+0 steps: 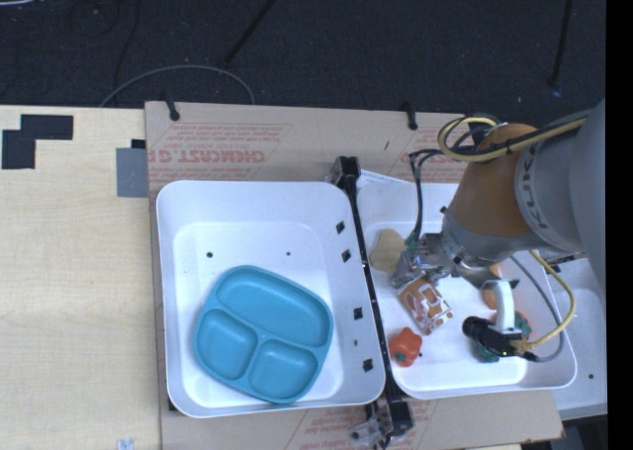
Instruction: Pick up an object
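Note:
My gripper (415, 268) is low in the right bin (554, 379), near its left-middle part. Just below it, touching or nearly touching, lies a small box with an orange and white pattern (426, 305), tilted. A tan rounded object (388, 244) rests just left of the gripper by the bin's left wall. A red-orange toy (404, 346) lies nearer the front of the bin. A small orange thing (490, 293) shows to the right, under the wrist. The arm hides the back right of this bin.
The left bin (183, 230) holds a blue divided plate (263, 333) toward its front. A black divider (358, 270) runs between the two bins. Cardboard lies under both bins, and the pale bench extends to the left.

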